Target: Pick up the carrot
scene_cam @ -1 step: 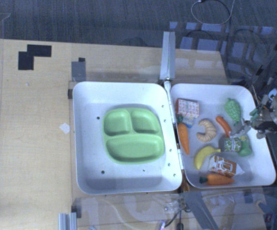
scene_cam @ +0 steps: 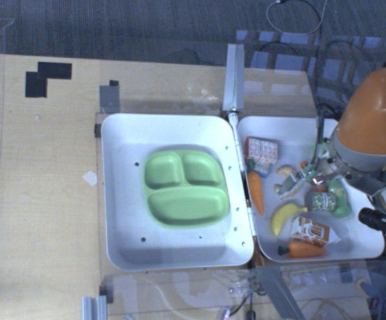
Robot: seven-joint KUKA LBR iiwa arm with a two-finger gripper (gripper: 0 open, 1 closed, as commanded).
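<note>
An orange carrot (scene_cam: 255, 193) lies lengthwise by the left wall of the right bin (scene_cam: 373, 249), its green top pointing to the back. A second carrot (scene_cam: 306, 250) lies across the bin's front, just below a small carton (scene_cam: 311, 231). My gripper (scene_cam: 309, 178) hangs low over the middle of the right bin, right of the first carrot and apart from it. It sits among a pale rounded item (scene_cam: 287, 173) and a green packet (scene_cam: 331, 201). The arm's orange band (scene_cam: 377, 115) hides the bin's back right part.
A yellow banana (scene_cam: 285, 217) lies between the two carrots. A patterned box (scene_cam: 262, 154) stands at the right bin's back left. The left bin (scene_cam: 123, 245) holds a green divided plate (scene_cam: 186, 187). A metal divider (scene_cam: 233, 79) rises behind the bins.
</note>
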